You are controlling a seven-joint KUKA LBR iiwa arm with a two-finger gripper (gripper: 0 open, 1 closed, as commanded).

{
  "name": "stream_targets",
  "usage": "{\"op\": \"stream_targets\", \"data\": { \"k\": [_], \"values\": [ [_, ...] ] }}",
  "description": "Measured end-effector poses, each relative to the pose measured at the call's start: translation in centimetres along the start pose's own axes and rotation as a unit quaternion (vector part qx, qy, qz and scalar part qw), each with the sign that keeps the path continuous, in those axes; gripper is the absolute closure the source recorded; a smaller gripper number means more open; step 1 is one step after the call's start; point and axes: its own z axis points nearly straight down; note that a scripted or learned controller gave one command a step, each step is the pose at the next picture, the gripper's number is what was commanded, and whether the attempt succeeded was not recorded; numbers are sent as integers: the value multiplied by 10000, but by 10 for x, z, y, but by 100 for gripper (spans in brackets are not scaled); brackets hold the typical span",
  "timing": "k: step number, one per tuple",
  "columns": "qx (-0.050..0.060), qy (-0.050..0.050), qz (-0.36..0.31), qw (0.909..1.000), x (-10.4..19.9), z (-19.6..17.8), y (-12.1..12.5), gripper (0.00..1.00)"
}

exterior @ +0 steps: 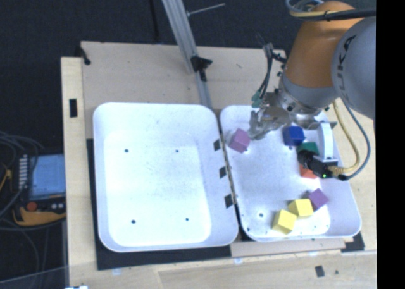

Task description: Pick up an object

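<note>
My gripper (261,124) hangs over the upper left part of the right bin (266,180), below the arm's orange band. A pale purple block (239,140) lies just down and left of the gripper, close to the bin's left wall. It sits beside the gripper, and I cannot tell whether they touch. A blue block (293,135) lies just right of the gripper. A green block (308,148) and an orange-red block (308,171) lie further right.
Two yellow blocks (301,207) (284,221) and a darker purple block (318,198) sit near the right bin's front edge. The left bin (155,174) stands beside it. A metal post (183,28) slants up behind the bins. Cables loop at the arm's right.
</note>
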Motion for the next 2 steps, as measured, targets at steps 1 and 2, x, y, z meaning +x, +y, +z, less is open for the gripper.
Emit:
{"op": "stream_targets", "data": {
  "k": [1, 2],
  "values": [
    [4, 6, -21, 10000, 59, 10, 9, 100],
    [-4, 2, -18, 10000, 103, 7, 22, 100]
  ]
}}
